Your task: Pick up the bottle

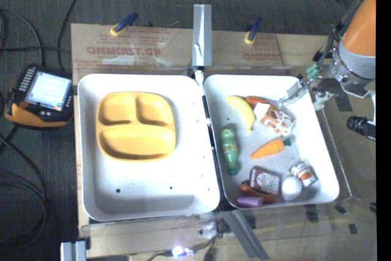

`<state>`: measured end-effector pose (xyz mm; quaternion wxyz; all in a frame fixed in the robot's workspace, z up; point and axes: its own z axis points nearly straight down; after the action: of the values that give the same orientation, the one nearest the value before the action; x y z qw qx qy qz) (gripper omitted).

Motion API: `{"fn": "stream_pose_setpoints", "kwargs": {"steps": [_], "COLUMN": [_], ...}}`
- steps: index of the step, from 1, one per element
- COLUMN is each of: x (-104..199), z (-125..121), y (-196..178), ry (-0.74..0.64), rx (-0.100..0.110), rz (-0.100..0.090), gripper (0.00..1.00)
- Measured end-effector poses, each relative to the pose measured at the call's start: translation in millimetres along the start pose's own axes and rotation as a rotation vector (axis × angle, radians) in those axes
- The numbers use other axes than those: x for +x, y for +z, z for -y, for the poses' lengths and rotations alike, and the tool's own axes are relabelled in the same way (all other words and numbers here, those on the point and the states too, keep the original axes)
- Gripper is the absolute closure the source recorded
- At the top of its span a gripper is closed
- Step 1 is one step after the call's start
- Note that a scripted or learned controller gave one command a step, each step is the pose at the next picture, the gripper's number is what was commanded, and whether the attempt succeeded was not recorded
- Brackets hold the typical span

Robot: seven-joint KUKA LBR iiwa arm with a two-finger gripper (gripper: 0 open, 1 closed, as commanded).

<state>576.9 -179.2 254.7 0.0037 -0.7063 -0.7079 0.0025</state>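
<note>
The green bottle (229, 151) is seen lying in the right bin (327, 150), close to that bin's left wall and about midway between its far and near edges, with its cap end turned toward the far edge. The gripper (292, 95) is held over the far right corner of the same bin, well apart from the bottle, which is placed down and to the left of it. Between the two are found a yellow banana (242, 111), a small white carton (275, 119) and an orange carrot (267, 148). How wide the gripper is set cannot be told, since its tip is small and blurred; nothing can be made out in its grasp. The arm (361, 40) is cut off at the right side of the view. At the near edge of the right bin, a dark red packet (265, 180), a white egg (291, 187) and a small jar (303, 173) are crowded together, and the things beneath the packet are too hidden to be named. A yellow divided tray (137, 125) is laid in the left bin (146, 192)
</note>
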Motion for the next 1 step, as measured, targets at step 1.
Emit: {"fn": "stream_pose_setpoints", "kwargs": {"steps": [1], "x": [50.4], "z": [51.9], "y": [92.5], "ry": [0.018], "rx": [0.002], "rz": [-0.001], "gripper": [0.0]}}
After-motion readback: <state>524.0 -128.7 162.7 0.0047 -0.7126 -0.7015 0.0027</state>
